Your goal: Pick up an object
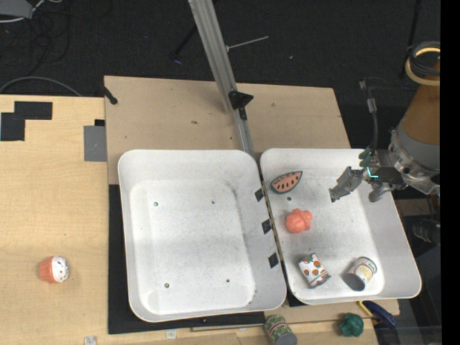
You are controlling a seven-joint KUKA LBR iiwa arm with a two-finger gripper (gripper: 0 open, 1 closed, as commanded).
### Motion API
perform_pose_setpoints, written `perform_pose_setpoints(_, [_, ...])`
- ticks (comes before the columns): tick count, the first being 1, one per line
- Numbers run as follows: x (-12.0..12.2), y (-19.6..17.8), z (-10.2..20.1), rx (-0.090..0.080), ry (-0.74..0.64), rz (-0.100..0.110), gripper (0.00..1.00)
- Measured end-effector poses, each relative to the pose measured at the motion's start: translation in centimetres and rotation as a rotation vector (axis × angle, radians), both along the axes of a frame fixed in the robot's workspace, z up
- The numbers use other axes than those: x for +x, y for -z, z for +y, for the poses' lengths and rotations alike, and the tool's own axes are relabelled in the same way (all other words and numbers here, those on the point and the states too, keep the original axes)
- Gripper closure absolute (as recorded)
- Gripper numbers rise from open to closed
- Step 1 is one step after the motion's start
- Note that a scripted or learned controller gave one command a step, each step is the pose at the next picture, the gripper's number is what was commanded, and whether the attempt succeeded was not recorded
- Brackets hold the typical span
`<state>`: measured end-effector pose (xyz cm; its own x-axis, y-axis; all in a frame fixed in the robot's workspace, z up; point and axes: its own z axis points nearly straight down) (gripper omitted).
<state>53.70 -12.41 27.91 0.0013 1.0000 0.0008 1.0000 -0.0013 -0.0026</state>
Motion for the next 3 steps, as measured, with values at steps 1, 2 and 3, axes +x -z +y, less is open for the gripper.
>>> perform_pose_setpoints(1, [0.0, 5.0, -0.9, 0.0, -0.001, 0.006, 0.0])
perform_pose_setpoints(2, [0.0, 9.4, -0.4, 0.001, -0.001, 0.005, 0.0])
perform_pose_setpoints(3, [-0.2, 15.8, 0.1, 0.002, -0.001, 0.007, 0.0])
